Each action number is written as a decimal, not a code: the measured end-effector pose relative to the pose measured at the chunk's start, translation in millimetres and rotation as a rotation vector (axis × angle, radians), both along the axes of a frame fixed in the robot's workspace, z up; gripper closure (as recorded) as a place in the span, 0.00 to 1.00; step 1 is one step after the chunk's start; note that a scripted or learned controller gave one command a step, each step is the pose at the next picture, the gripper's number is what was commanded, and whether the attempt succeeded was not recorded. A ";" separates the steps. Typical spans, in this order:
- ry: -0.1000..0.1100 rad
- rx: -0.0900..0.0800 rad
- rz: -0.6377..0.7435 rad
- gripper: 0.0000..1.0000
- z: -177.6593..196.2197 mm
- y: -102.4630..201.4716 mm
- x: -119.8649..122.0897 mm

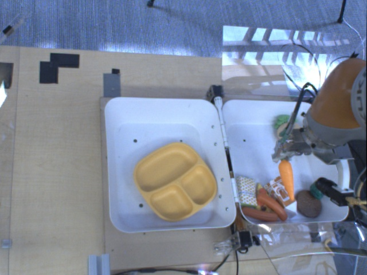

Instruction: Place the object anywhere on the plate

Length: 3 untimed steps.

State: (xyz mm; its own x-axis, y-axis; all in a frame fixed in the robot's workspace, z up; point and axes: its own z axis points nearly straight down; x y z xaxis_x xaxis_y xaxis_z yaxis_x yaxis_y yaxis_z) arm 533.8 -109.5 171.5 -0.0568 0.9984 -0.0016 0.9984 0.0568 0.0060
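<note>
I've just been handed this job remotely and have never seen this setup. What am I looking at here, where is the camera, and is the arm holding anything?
One fixed camera looks down at a slant on a wooden bench with two shallow white bins side by side. The left white bin holds a yellow plastic plate with three compartments. The right white bin holds toy food: a brown round item, red-orange sausage-like pieces, a small patterned packet and something green near the far wall. The grey arm with an orange band reaches in from the right. Its end effector sits above the right bin, and an orange toy carrot hangs straight down from it, apparently gripped at its top. The carrot has not yet reached the plate.
</note>
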 end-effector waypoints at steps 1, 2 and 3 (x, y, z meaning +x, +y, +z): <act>-0.008 -0.003 -0.023 1.00 79.4 -22.2 47.4; -0.001 0.000 -0.022 0.00 76.4 -21.2 45.9; 0.007 0.000 -0.165 0.00 -8.9 -49.0 -13.1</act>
State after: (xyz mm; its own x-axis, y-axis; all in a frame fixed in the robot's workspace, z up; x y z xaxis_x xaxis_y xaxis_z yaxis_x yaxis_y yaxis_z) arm 520.7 -158.4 162.6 0.1083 0.9941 -0.0015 0.9941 -0.1083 -0.0006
